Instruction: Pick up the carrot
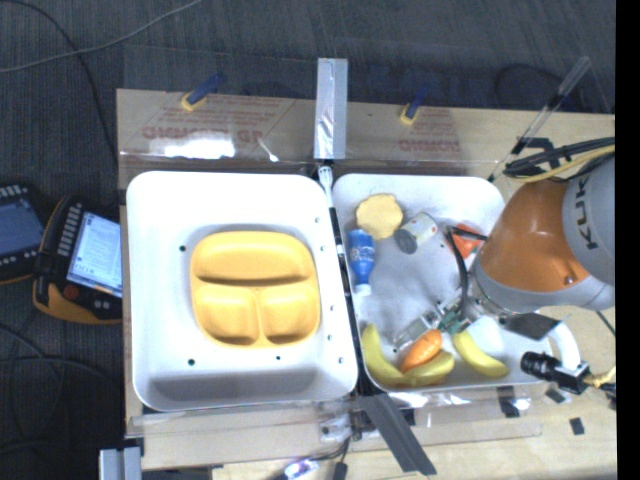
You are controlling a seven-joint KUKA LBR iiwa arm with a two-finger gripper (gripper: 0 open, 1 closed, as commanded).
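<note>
The orange carrot (422, 348) lies near the front of the right bin (490, 196), resting on a yellow banana (400, 366). My gripper (441, 322) hangs low just above and to the right of the carrot, close to its upper end. Whether it touches the carrot is unclear. The arm's orange band (530, 238) covers the right part of this bin.
A second banana (478, 355) lies to the carrot's right. Farther back in the right bin are a blue bottle (360, 253), a yellow round piece (378, 212), a grey cylinder (416, 233) and a red-orange item (466, 238). The left bin (160, 268) holds a yellow divided plate (255, 284).
</note>
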